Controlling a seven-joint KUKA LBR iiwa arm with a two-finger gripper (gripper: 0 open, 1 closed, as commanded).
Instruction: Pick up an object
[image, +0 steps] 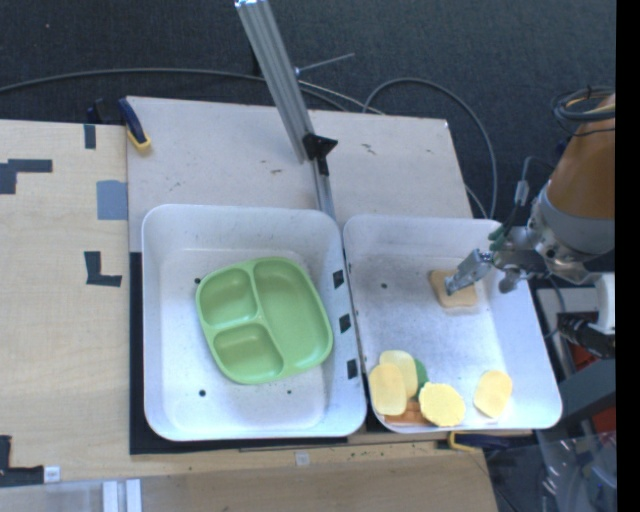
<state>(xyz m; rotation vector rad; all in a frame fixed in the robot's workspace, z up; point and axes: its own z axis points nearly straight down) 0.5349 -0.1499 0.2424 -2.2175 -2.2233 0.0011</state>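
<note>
At the far left of the frame the wooden surface (60, 300) lies bare apart from some tape marks, and a blue and yellow clamp (134, 124) sits at the upper left corner of the pale board behind the bins. Next comes the left bin (165, 300), which holds a green divided plate (264, 320) lying flat near its middle. A metal post (285, 85) slants down from the top of the frame to the seam where the two bins meet. The right bin (400, 240) holds the loose things: a cluster of yellow slices (400, 385) with a bit of green behind them in its lower left corner, another yellow slice (493, 392) toward the lower right, and a small tan block (456, 292) in the upper middle. The hand (470, 275) reaches in from the right edge and sits low over that tan block, its tip at or just above the block's top. Whether it is spread or closed cannot be told from this angle, nor whether it has any hold on the block. Judging by how things lie, the block rests on the bin floor, so the pick looks not yet done: the approach seems complete, while the grasp and the lift are left.
</note>
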